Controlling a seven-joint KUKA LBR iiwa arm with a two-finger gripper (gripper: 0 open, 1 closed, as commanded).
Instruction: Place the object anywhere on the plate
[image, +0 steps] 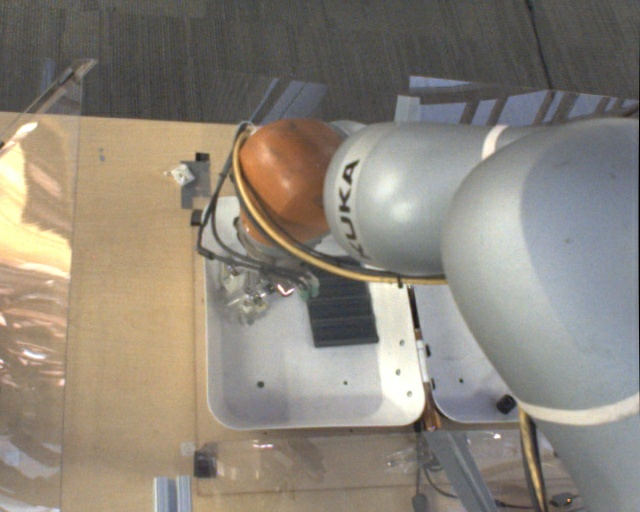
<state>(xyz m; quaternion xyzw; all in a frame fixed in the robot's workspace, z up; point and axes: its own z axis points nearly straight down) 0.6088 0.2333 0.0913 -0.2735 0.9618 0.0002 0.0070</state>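
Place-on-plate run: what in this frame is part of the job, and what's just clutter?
Job:
- gripper, low in the left bin
- dark ribbed slab in that bin, possibly the plate or the object; cannot tell

Clutter:
- small dark item in the right bin
- black clip on the bench

The grey arm (480, 200) with its orange band (285, 180) is seen reaching in over the left white bin (300, 400), covering the bin's far edge. The gripper (250, 295) is lowered near the bin's far left corner. A dark ribbed block (342, 310) lies on the bin floor just beside it. The right bin (470, 385) is largely hidden by the arm.
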